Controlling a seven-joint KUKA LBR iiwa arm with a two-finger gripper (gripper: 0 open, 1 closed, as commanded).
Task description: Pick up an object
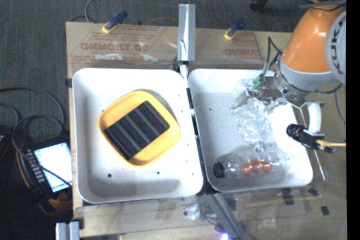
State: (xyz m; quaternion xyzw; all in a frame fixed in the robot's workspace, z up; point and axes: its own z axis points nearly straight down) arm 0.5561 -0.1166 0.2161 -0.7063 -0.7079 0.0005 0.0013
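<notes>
While the arm hangs over the right bin, notes as follows.

Arm: grey with an orange band, reaching in from the right over the far part of the right bin [198, 121].

Gripper [254, 94]: low over the crumpled plastic; whether it is spread or closed I cannot tell, since the wrist and the clear film hide it.

Crumpled plastic [251, 116]: clear wrapper or bag, bunched up mid-bin, just under and beside the gripper. Judged very light, soft, and slippery; it gives under pressure. Best hold is a pinch on a raised fold near the top of the bunch.

Bottle [251, 166]: clear plastic, lying on its side along the near wall of the right bin, dark cap pointing left, something orange inside. Judged light, fairly stiff, smooth, and apt to roll. Best hold is across the body at mid-length.

Yellow tray [140, 127]: in the left bin [90, 177], dark ribbed insert on top, tilted in plan. Judged stiff and broad; its rim is the only place to pinch.

Nearest candidate: the crumpled plastic.
</notes>
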